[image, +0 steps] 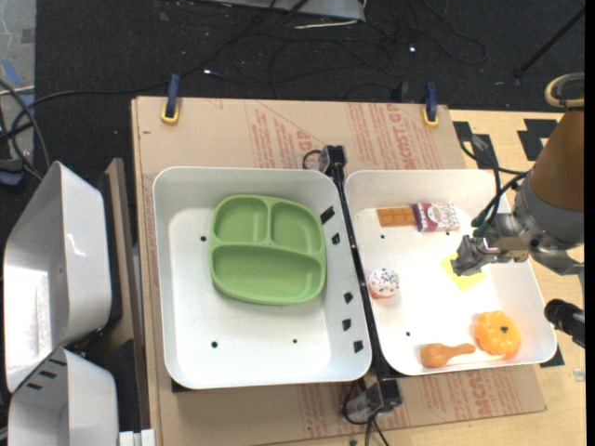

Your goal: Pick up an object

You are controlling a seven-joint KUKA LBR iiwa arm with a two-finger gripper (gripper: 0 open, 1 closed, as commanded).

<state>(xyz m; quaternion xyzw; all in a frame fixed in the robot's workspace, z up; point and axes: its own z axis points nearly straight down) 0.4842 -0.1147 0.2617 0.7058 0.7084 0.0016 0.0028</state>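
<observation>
The right bin (418,360) holds several small items. A flat yellow piece (468,278) lies at its right side, and my gripper (468,255) hangs directly over it, covering most of it. An orange pumpkin-like toy (495,334) sits at the front right, with an orange-brown drumstick-shaped piece (443,352) beside it. Near the bin's left wall rests a white and pink frosted cupcake (383,282). At the back lie an orange waffle-like bar (394,216) and a purple and white packet (435,216).
The left bin (186,342) carries a green divided plate (268,249). A black divider with clips (346,249) runs between the bins. Both stand on a cardboard sheet (242,128) clamped at the back. White containers (46,268) sit off the bench's left side.
</observation>
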